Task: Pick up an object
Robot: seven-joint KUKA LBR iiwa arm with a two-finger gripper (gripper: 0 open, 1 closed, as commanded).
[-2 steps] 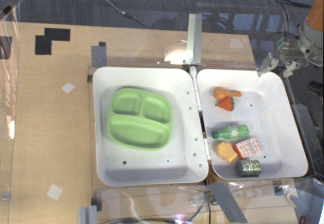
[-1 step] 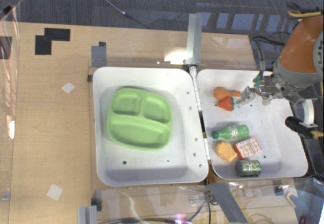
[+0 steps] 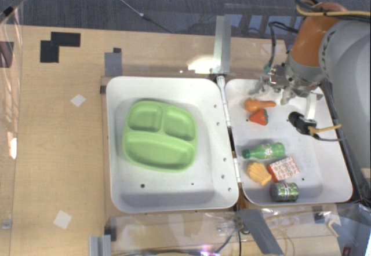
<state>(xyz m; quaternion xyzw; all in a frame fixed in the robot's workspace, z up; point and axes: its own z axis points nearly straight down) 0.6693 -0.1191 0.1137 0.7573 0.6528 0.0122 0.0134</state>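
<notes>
My gripper is low over the far end of the right bin, and it looks open with nothing seen between its fingers. An orange carrot-like piece lies just in front of and below it, touching or nearly touching the fingertips. A red strawberry-like piece rests right beside the carrot. Further toward the front lie a green bottle, a yellow piece, a red packet and a green can.
The left bin holds a green divided plate in its middle. A metal divider post stands between the bins at the back. The arm's grey body and orange band fill the right bin's far right corner.
</notes>
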